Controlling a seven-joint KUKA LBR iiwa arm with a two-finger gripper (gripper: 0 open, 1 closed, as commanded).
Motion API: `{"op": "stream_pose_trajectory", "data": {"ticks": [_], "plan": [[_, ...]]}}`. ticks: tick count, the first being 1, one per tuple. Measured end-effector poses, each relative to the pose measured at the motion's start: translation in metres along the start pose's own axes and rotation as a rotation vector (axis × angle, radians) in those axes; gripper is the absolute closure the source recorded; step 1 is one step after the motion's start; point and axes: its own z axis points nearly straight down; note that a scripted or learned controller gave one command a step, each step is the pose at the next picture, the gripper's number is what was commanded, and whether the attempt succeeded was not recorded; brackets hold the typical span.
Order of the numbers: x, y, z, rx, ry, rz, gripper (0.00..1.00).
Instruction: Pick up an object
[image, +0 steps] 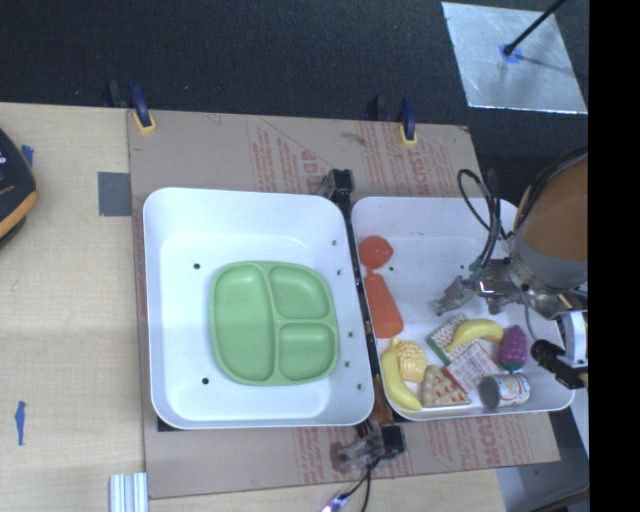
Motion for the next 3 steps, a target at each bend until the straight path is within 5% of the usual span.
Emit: {"op": "stream_pose_trajectory", "data": {"ticks": [1,2,3], "plan": [[0.022,0.101,0.022,-0.003,0.000,0.000,0.00],[-0.046,0.105,-0.020,-0.004,-0.001,0.002,0.00],[-0.007,0.115,0.028,-0.001,0.000,-0.001,0.00]]}}
